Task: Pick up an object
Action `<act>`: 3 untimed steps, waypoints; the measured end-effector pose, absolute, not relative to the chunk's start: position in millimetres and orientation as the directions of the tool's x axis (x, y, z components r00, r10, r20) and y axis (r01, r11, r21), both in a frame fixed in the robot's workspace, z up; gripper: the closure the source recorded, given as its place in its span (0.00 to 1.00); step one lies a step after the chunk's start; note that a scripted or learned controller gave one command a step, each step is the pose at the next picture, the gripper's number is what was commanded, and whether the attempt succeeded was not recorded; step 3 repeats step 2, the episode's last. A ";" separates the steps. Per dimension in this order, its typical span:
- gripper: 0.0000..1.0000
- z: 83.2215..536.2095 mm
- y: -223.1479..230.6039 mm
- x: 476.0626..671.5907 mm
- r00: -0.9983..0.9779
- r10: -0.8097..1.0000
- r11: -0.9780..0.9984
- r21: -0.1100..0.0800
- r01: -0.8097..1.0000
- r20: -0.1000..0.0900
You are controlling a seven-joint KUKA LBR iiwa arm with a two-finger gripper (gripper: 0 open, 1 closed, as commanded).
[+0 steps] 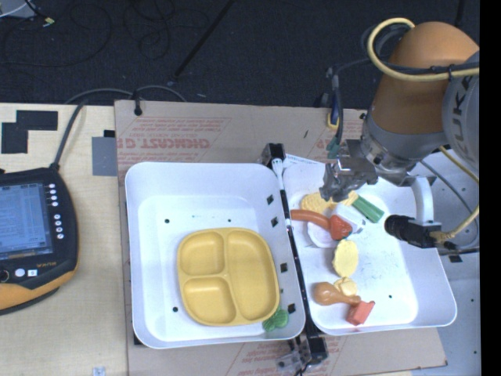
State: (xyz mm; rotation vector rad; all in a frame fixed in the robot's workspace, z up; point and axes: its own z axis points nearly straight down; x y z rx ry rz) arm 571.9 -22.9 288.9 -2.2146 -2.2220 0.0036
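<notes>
Desk's right bin (427, 300): claw (338, 188) low over yellow toy (315, 203), finger state can't be made out.

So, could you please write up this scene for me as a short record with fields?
left bin: holds a yellow divided tray; a small green item at its near right corner
right bin: toy foods, including a carrot, a drumstick, a red piece
arm: reaches in from the right
claw: low over the far end of the right bin, above the toy pile
</notes>
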 end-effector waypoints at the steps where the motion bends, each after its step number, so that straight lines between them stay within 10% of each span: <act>1: 1.00 391.1 -55.5 525.7 0.002 1.000 -0.002 0.008 1.000 -0.001; 3: 1.00 380.5 19.9 527.4 -0.008 1.000 0.008 -0.004 1.000 0.002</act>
